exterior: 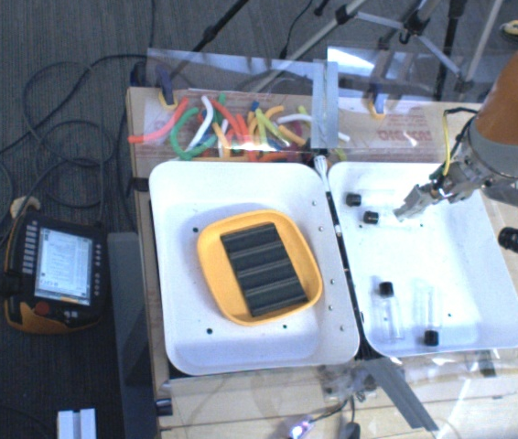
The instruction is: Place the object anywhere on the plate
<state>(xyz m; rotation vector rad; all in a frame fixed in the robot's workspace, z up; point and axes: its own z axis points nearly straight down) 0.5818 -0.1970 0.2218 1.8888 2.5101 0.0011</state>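
A yellow plate [210, 256] sits in the middle of the left bin [172, 199]. A dark grey ribbed block [261, 268] lies flat on the plate, within its rim. My gripper [412, 205] hangs over the upper part of the right bin [497, 263], well to the right of the plate and apart from the block. I see nothing held in it. The arm with its orange band [513, 90] comes in from the upper right.
Two small black caps [361, 208] lie just left of the gripper. Two clear vials with black caps [386, 305] [428, 318] lie near the right bin's front. Coloured tubes [227, 124] are piled behind the left bin. A clear divider [325, 108] stands between the bins at the back.
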